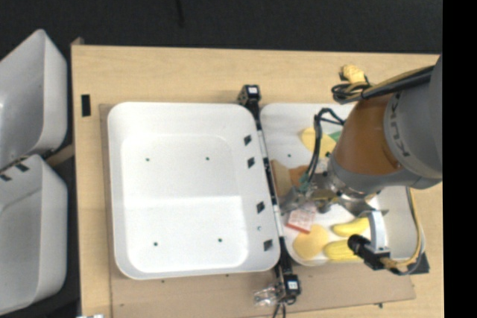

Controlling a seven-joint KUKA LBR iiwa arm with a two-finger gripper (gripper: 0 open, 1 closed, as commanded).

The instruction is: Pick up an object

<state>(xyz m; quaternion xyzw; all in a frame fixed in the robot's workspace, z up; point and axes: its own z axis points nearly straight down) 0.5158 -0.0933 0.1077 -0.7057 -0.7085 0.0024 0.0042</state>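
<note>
Dark floor, tan bench, two white bins, arm over perhaps cluttered right one.

We see even, fairly bright overhead light on the wooden bench, while the floor beyond stays nearly black. The left bin is washed close to pure white, its floor showing a soft, faint band of shade. The arm casts dim shadow into the right bin. The whole picture is soft and grainy, small things blurred.
</note>
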